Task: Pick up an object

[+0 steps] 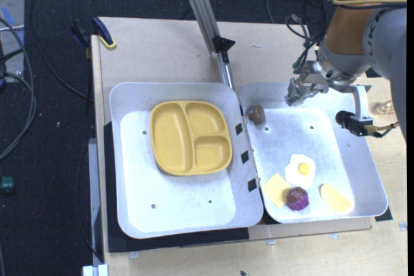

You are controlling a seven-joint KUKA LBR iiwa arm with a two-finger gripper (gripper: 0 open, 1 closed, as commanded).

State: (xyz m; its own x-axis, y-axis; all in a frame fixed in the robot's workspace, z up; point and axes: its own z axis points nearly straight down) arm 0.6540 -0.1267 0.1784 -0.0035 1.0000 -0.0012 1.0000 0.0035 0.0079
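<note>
At the bottom of the frame, along the near edge of the right bin (362, 158), lie a purple lump (297, 198), a pale yellow wedge (276, 191) touching it on its left, and a second yellow piece (336, 198) to the lower right, its long axis running from upper left to lower right. Just above the purple lump sits a toy fried egg (301, 169), roughly round, yolk up. In the left bin (129, 158), at centre frame, a yellow divided tray (191, 138) rests flat, its long axis near vertical in the picture, with two small compartments on its right side and one large one on its left. Farther up, a small brown rounded object (256, 114) lies in the right bin's upper-left corner, just beside the rim between the bins. At upper right the gripper (296, 95) hangs over the right bin's far rim, well apart from every object; whether the claw is wide or narrow cannot be told, and nothing shows between its tips. A slanted metal pole (202, 3) crosses the top of the frame.
</note>
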